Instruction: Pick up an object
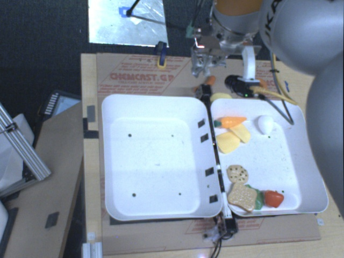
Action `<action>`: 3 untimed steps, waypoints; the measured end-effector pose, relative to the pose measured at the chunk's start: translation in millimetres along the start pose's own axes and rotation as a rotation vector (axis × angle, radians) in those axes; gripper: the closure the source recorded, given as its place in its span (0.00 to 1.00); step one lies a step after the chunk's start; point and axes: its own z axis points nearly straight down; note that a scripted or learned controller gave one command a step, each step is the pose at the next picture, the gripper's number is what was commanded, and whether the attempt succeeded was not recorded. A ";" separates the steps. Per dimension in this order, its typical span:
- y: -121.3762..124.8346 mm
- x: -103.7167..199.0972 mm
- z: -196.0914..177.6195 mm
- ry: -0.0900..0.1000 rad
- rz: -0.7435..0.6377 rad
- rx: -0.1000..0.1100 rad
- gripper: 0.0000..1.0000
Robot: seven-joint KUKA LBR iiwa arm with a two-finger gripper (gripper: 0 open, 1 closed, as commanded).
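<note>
The grey arm (301, 31) takes up the upper right, its orange band just above the claw (202, 69), which hangs over the cardboard bench top (140, 77) beyond the far rims of both bins. Whether the claw is released or clenched cannot be told, as its tip is blurred; nothing can be seen in it

The left bin (115, 112) lies nearer the camera than the claw and to its left. The right bin (301, 160) lies nearer the camera and to its right, and holds all the loose objects

Well apart from the claw, at the bin's near edge, lies a slice of bread (242, 198) with a red tomato (273, 198) just beside it, and a round cookie (236, 173) just beyond the bread. Closer to the claw sit two pale yellow pieces (228, 142), overlapping. A white egg (264, 124) sits off to their right. An orange carrot (232, 121) lies at the far edge of the yellow pieces and is the nearest of these to the claw
</note>
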 end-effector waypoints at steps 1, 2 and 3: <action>-0.8 -19.0 -201.7 -0.001 0.007 -0.028 1.00; -16.1 -31.3 -189.9 -0.003 0.013 -0.008 1.00; -10.4 13.9 -33.6 -0.003 0.006 0.008 1.00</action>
